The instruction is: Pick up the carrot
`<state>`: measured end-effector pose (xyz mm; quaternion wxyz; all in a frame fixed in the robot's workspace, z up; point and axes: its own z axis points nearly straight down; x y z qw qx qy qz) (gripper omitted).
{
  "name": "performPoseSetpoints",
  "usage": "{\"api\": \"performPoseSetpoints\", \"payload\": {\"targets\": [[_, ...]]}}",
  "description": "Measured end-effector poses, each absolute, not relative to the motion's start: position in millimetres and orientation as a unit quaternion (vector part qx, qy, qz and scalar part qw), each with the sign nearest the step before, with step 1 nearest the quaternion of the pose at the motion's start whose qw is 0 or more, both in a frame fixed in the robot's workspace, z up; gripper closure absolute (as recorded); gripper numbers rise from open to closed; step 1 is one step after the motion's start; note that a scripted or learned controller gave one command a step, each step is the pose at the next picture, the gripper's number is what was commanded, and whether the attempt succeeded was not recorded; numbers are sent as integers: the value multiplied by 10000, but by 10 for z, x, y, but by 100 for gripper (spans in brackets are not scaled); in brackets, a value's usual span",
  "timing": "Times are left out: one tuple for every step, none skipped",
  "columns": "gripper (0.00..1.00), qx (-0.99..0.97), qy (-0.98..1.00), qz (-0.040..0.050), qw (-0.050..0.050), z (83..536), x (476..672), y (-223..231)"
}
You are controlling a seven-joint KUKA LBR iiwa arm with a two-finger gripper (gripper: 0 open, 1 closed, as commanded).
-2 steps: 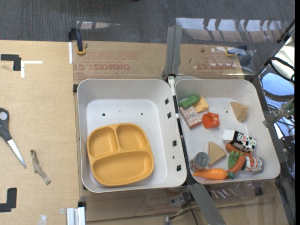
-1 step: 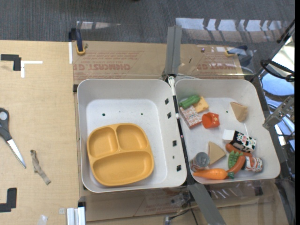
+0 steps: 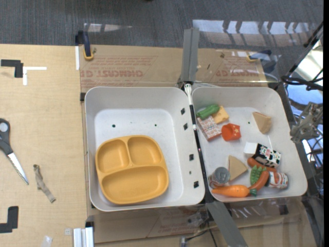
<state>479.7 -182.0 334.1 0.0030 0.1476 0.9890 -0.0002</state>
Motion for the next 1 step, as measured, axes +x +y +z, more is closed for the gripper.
{"api": "performPoseSetpoints", "payload": {"targets": [[100, 484, 9988, 0, 20, 2995, 4798, -1826]]}}
